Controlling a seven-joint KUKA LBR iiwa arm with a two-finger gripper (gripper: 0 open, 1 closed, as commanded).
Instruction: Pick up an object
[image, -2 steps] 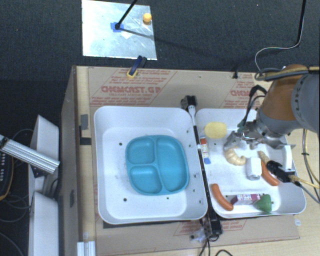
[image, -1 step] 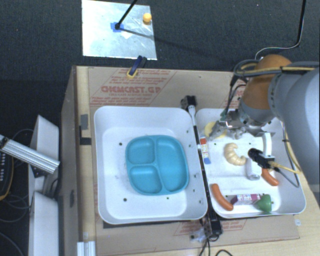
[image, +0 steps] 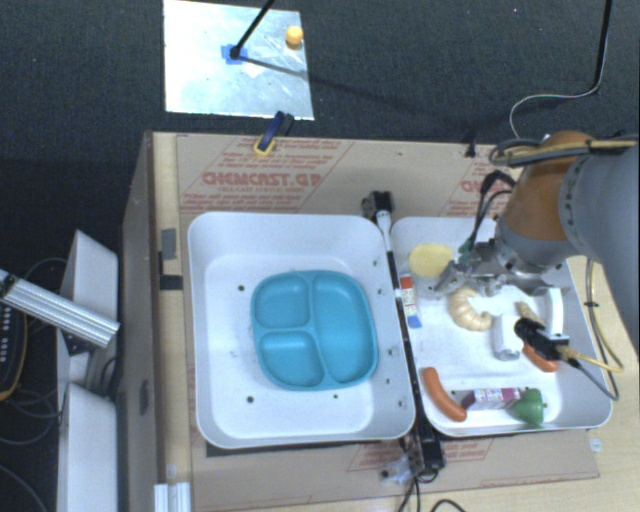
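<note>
Jaws (image: 470, 280) hang low in my right white bin (image: 590, 400); whether they are wide or narrow I cannot tell. Just below them lies the pale curved croissant-shaped toy (image: 470, 312), its long axis running down and rightward, the yellow round piece (image: 430, 260) just left.

A blue divided plate (image: 313, 329) lies in the left white bin (image: 215, 300), and behind the bench a shiny sheet (image: 238, 58) holds perhaps a small yellow ball (image: 293, 37).

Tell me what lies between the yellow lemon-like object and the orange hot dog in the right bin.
In the camera view, a pale croissant lies between the yellow object and the hot dog, amid bare bin floor.
</note>
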